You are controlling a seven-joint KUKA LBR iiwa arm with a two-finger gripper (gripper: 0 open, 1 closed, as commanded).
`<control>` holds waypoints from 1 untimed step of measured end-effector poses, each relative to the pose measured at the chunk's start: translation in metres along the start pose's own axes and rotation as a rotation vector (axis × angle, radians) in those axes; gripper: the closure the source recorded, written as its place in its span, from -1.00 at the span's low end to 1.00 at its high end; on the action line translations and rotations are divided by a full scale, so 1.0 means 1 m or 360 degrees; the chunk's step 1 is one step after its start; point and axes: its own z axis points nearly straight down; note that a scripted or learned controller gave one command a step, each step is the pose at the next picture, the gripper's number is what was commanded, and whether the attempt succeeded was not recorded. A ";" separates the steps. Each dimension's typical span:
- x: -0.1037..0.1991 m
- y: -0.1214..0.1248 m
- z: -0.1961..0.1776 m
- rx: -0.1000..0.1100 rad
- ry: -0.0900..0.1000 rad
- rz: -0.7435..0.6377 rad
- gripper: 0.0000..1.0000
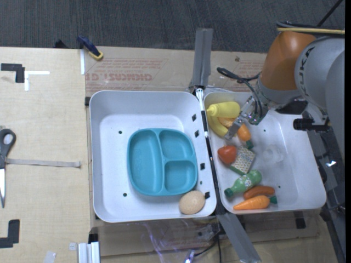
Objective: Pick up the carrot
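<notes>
While the gripper (239, 126) sits low at the far end of the right bin (296, 171) by the yellow bottle (222, 112), it can't be told whether it's got anything. The carrot (252, 203) lies at the near end beside the green bottle (243, 183). Best bet: come straight down across its middle, clear of the neighbours.

I read this as a robotics lab: two white bins (98, 163) clamped side by side on a plywood counter (38, 201), toy food as test objects, scissors (4, 147) and tape marks at left, dark carpet (137, 10) beyond.
</notes>
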 end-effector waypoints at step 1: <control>-0.001 0.000 -0.010 0.0001 -0.0007 -0.0004 1.00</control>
